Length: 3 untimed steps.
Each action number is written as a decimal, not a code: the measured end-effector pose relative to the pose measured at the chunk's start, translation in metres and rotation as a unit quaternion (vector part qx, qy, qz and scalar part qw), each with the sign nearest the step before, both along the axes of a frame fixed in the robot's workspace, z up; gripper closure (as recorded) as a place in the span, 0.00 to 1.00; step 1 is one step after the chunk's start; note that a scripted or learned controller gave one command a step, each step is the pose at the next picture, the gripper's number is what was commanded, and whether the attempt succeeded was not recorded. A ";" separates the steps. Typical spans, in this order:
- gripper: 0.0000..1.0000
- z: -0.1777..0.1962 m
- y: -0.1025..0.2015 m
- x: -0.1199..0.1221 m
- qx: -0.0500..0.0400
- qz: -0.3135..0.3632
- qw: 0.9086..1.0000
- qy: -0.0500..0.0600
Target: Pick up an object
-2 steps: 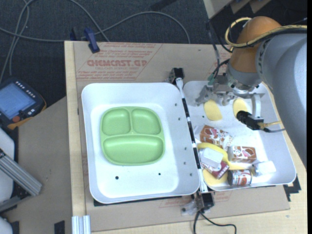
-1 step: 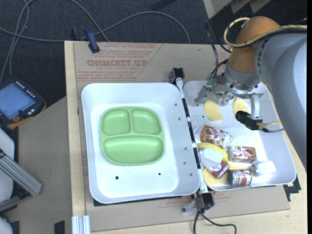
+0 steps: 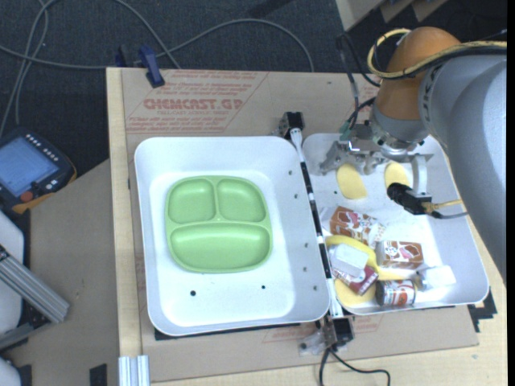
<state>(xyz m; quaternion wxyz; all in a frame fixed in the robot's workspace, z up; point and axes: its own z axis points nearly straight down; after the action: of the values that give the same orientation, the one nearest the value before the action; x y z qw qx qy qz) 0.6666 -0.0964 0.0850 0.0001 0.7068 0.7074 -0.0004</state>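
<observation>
My gripper (image 3: 358, 158) hangs over the far end of the right bin (image 3: 475, 284), under the orange band of the arm (image 3: 410, 63). Just in front of it lies a pale yellow round piece (image 3: 351, 183), very close to the gripper or touching it. A second yellow piece (image 3: 397, 172) lies to its right, partly hidden by the wrist. Nearer the front are a red and white snack packet (image 3: 355, 223), a brown and white packet (image 3: 401, 253), a small can (image 3: 396, 294) and a yellow banana-like item (image 3: 348, 245) curling round a red and white wrapper (image 3: 352, 264).
The left bin (image 3: 153, 163) holds a green divided plate (image 3: 218, 223). A black clip (image 3: 293, 124) sits at the far end of the seam between the bins. Cables run off the bench at the back, and a hand-held screen (image 3: 28, 170) lies at the left.
</observation>
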 end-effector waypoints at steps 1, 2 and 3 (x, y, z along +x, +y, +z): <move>1.00 0.010 0.000 0.001 0.000 0.000 1.000 -0.001; 0.00 0.010 0.000 0.001 -0.001 0.000 1.000 -0.001; 0.00 -0.001 -0.003 -0.055 0.000 -0.001 1.000 0.001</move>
<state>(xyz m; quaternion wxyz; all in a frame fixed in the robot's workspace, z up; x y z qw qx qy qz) 0.6114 -0.0994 0.0843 -0.0008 0.7074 0.7069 -0.0005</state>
